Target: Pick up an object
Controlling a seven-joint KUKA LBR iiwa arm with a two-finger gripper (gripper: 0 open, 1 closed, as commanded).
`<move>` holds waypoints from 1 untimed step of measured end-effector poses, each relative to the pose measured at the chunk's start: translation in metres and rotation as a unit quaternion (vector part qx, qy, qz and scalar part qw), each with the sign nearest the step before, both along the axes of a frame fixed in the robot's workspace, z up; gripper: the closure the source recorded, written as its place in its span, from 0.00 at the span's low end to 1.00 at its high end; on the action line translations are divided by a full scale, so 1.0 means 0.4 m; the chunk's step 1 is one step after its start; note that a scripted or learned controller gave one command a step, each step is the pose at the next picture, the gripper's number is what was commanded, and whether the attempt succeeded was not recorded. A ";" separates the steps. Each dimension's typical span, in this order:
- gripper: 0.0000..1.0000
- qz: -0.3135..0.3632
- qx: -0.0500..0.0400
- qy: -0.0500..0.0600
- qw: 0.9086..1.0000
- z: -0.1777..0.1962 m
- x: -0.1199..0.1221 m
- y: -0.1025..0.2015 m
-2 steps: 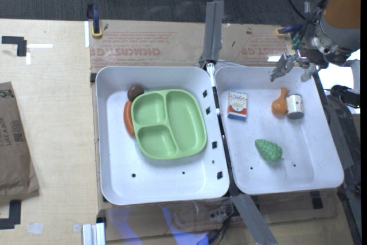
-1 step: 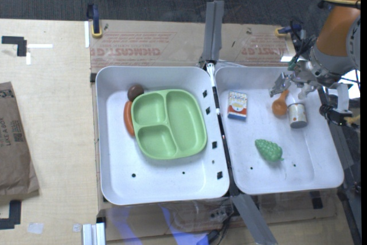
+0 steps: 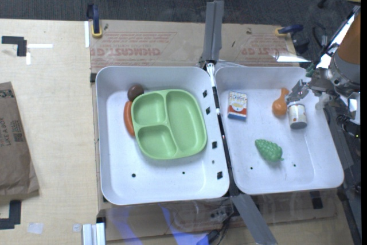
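Gripper (image 3: 300, 93) sits low over the upper right part of the right-hand shallow white bin (image 3: 321, 172), at the end of the grey arm with orange band (image 3: 347, 49) coming in from the right edge. Whether it is spread or closed cannot be told; the metal parts blur together from this slant. Directly under and touching it in the view: a small white cylindrical container with a dark top (image 3: 297, 115), which looks to be resting on the bin floor, though contact with the gripper cannot be confirmed. Just to the left, an orange pear-shaped toy (image 3: 279, 104), lying close beside the container. Further left, a small white, red and blue printed box (image 3: 237, 105), upright-facing, apart from the others. Below centre, a green knobbly toy vegetable (image 3: 268, 150), well apart from the gripper. In the left-hand shallow white bin (image 3: 114, 181): a pale green three-compartment plastic plate (image 3: 169, 123), with an orange carrot-like toy (image 3: 128, 117) and a dark brown round object (image 3: 135, 92) tucked against its left edge. Light wooden tabletop (image 3: 51, 94) beyond. Judgement: nothing visibly lifted, so the pick is not done; the gripper seems placed for the white container or the orange toy. Closing and raising remain.
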State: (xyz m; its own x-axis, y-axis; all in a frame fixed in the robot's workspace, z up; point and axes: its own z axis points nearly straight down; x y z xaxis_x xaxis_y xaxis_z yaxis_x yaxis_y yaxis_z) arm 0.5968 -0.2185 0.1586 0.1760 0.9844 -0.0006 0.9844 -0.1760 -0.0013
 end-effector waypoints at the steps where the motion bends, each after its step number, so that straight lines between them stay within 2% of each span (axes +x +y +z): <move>1: 0.00 0.013 0.005 0.001 1.000 -0.170 0.051 0.031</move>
State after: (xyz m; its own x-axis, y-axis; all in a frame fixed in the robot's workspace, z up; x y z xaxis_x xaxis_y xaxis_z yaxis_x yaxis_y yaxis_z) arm 0.6173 -0.2062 0.0906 0.1507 0.9886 0.0079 0.9886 -0.1506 -0.0049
